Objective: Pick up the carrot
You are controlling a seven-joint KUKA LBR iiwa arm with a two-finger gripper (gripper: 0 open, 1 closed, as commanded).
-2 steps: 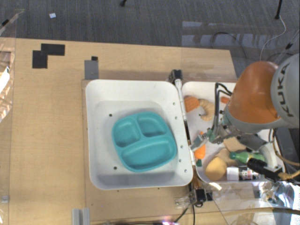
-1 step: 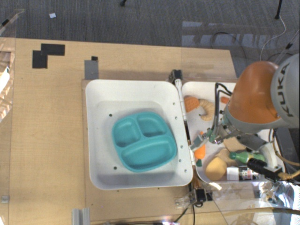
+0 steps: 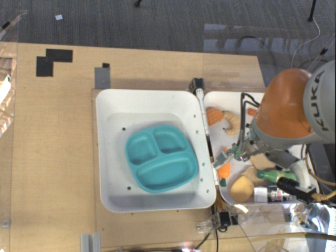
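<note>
Here the carrot point(image 3: 224, 170) lies in the right bin point(image 3: 234, 199), near its left wall, a small orange wedge with a bit of green beside it. From my remote seat I read it as resting on the bin floor, not lifted. Just above and to its right sits the claw point(image 3: 237, 152), low over the clutter, at the end of the arm point(image 3: 286, 109) that reaches in from the right. I cannot tell whether the claw is spread or pressed together; the arm's bulk and the tangle of parts hide that. Nothing orange shows between its tips, so I do not count the carrot as held.

I judge this to be the approach step, with the grasp not yet made. The next move calls for shifting the claw a little toward the left wall, so it stands over the carrot, then descending cleanly. A yellowish round item point(image 3: 241, 188) lies close below. The teal tray point(image 3: 160, 158) sits in the left bin point(image 3: 105, 140), well apart on the worktop point(image 3: 47, 156).
</note>
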